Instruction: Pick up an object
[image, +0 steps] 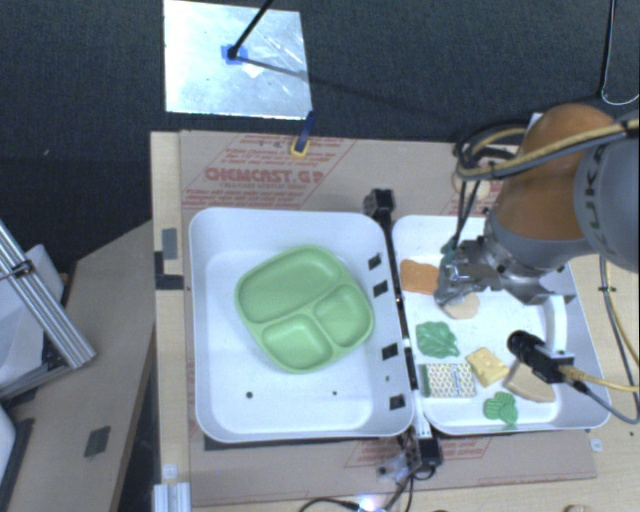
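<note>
A green three-compartment plastic tray (304, 307) fills the left bin (215, 300). Right of it, in the right bin (585, 395), the metal gripper (458, 291) hangs over a pale round piece (462, 307); whether it grips anything, I cannot tell.

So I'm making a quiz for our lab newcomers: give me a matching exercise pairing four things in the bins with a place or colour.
Things:
1. divided plate
2. orange piece
3. patterned packet
4. gripper

Descriptions:
A. near edge of the right bin, beside the divider
B. light green, in the left bin
C. far end of the right bin
D. over a pale round piece

Pairs: 1-B, 2-C, 3-A, 4-D
</note>
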